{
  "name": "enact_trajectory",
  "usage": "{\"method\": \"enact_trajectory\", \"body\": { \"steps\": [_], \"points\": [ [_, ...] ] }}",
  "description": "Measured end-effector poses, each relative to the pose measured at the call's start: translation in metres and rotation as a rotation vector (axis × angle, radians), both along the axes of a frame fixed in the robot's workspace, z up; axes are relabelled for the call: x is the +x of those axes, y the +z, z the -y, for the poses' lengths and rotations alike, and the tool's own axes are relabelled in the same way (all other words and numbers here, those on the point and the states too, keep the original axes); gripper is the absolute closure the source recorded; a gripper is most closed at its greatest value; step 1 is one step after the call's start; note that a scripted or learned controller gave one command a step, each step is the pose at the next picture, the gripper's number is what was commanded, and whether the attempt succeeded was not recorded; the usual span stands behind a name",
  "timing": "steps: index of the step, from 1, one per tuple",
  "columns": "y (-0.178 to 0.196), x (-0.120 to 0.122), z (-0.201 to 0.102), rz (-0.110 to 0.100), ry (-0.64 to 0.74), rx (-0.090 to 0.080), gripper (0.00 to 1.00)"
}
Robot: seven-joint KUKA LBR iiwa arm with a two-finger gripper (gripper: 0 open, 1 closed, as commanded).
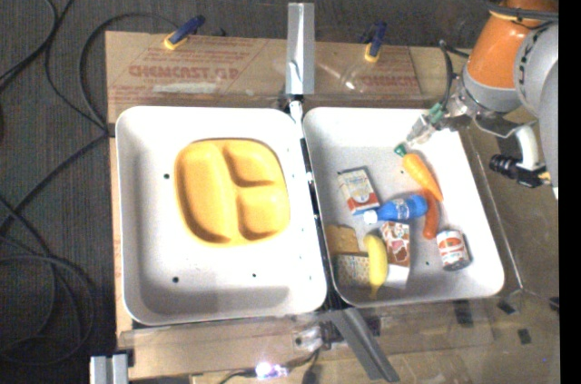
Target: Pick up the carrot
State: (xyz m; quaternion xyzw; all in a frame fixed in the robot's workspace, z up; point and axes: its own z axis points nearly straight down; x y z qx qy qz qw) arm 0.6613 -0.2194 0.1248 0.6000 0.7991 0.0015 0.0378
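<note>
So there's a grey arm with an orange band (pixel 510 55) coming in from the right, its gripper (pixel 419 133) right above the green top end of the orange carrot (pixel 423 175) in the right white bin (pixel 481 278). Same bin has a blue bottle (pixel 399 210), a yellow banana (pixel 376 260), a small can (pixel 453 250) and a little carton (pixel 358 189). The left white bin (pixel 145 282) holds a yellow divided tray (pixel 233 190).

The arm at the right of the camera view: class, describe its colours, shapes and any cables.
The arm is grey and rounded, with a wide orange band above the wrist. A dark cable runs along it. Its claw is small, pale and slim, with a greenish tint.
</note>
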Motion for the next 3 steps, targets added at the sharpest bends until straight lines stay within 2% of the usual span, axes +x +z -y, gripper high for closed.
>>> {"method": "enact_trajectory", "body": {
  "steps": [1,2,3],
  "points": [
    [0.000,0.000,-0.002,-0.003,0.002,0.003,0.00],
    [-0.014,-0.021,-0.001,-0.025,0.010,0.025,0.00],
    [0.000,-0.018,0.000,-0.014,0.011,0.019,1.00]
  ]
}}
